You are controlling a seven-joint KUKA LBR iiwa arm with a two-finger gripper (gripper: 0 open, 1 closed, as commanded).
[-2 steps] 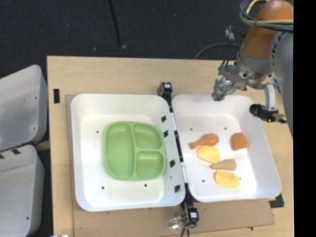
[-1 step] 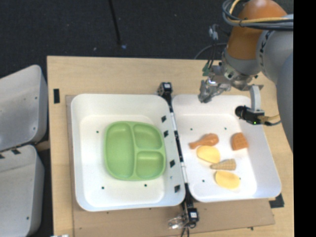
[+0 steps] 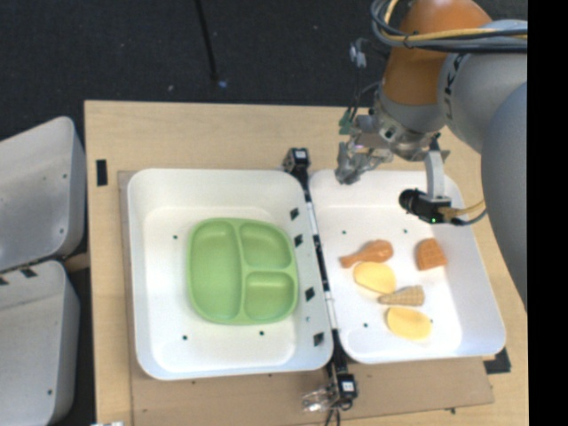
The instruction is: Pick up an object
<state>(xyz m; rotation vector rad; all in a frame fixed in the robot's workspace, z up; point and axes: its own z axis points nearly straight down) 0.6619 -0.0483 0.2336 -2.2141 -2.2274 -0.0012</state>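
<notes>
My gripper (image 3: 348, 170) hangs over the far left corner of the right bin (image 3: 470, 327), well above the floor of it. Nothing shows between its fingers. In that bin lie several food pieces: an orange drumstick-shaped piece (image 3: 368, 254), a brown-orange chunk (image 3: 430, 255), a pale yellow slice (image 3: 374, 278), a tan cone (image 3: 403, 296) and a yellow round piece (image 3: 408, 323). All of them sit nearer the front than my gripper, apart from it.
The left bin (image 3: 151, 229) holds a green divided plate (image 3: 241, 270). A black-clipped divider (image 3: 312, 256) runs between the bins. The wooden bench edge (image 3: 106, 131) surrounds both bins, and white chairs (image 3: 35, 202) stand at the left.
</notes>
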